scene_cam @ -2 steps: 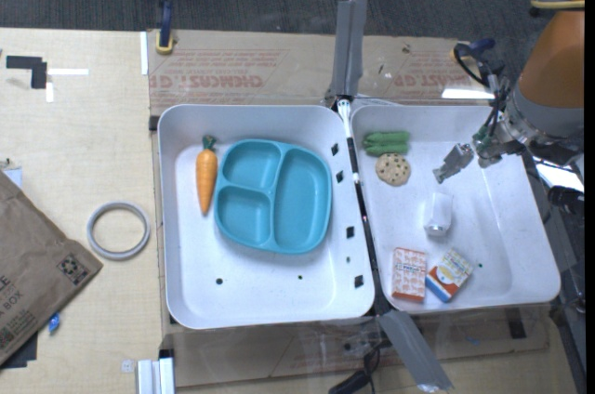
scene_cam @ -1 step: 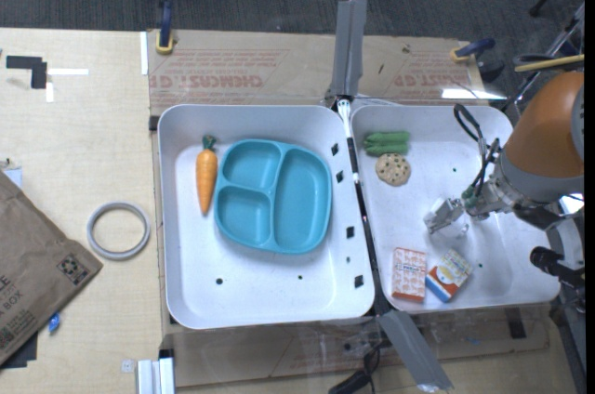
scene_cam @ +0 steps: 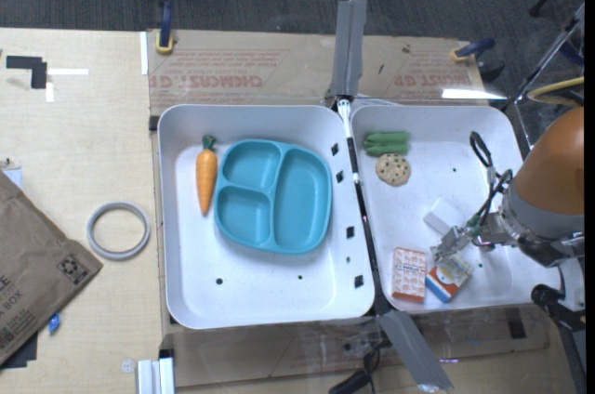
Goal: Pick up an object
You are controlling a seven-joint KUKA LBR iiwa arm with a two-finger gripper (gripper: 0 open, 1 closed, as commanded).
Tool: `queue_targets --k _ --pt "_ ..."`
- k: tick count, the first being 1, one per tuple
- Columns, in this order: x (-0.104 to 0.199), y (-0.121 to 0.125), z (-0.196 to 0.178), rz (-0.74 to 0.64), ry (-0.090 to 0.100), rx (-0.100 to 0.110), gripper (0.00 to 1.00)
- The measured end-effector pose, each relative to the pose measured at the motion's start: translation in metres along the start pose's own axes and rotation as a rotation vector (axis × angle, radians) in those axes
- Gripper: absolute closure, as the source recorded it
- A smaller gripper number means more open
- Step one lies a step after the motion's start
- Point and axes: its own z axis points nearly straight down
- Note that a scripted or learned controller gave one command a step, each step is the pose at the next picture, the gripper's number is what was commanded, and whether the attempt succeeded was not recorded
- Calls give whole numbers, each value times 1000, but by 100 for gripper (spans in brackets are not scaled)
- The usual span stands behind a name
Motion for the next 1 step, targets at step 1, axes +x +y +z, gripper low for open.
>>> queue_targets --k 1 --pt "-1 0 -9 3 0 0 100"
